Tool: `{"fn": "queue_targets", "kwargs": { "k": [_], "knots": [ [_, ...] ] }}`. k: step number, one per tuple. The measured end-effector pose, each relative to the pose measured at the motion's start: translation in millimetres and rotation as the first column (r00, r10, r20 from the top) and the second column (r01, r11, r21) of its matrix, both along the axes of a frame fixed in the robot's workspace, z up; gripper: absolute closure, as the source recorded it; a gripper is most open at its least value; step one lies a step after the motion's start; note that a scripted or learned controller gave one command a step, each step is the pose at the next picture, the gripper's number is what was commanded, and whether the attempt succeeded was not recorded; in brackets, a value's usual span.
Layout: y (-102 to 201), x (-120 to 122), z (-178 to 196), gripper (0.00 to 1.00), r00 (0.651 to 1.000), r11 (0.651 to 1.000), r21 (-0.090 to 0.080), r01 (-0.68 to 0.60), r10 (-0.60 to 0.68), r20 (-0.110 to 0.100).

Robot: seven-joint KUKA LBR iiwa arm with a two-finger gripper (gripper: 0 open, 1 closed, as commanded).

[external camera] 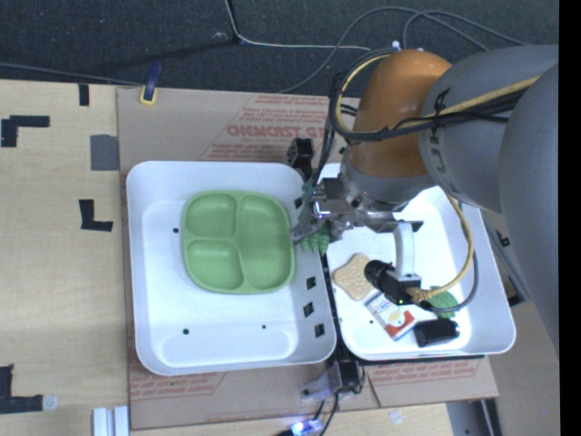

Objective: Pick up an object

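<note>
Pale wooden desk (54, 271) is carrying a cardboard sheet (236, 125), and two shallow white bins are sitting side by side on it. Nearest the camera, in the right bin (504, 334), a black object (438, 332) is lying close to the front rim, with a red-and-white packet (392, 318) just to its left. A green item (445, 300) is resting just behind the black object. A tan cracker-shaped piece (352, 277) is lying farther back, near the wall shared with the left bin (136, 271). In the left bin, a green divided plate (239, 242) is lying flat in the middle. At the shared wall, a small green thing (316, 241) is showing directly below the claw (313, 213), which is hanging over the divide between the bins; whether the claw is released, clenched or grasping that thing cannot be told. Behind it, the orange band (399, 107) of the arm is rising over the right bin. Farthest back, cables (272, 42) are running across dark flooring (109, 16).
</note>
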State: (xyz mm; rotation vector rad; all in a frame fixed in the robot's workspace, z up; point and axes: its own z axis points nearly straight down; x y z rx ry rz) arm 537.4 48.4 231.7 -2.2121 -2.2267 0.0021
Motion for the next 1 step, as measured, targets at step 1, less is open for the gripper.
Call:
{"fn": "queue_targets", "kwargs": {
  "k": [1],
  "knots": [
    [43.9,-11.9,-7.7,1.00,1.000,1.000,-0.001,0.001,-0.001,0.000]
  ]
}}
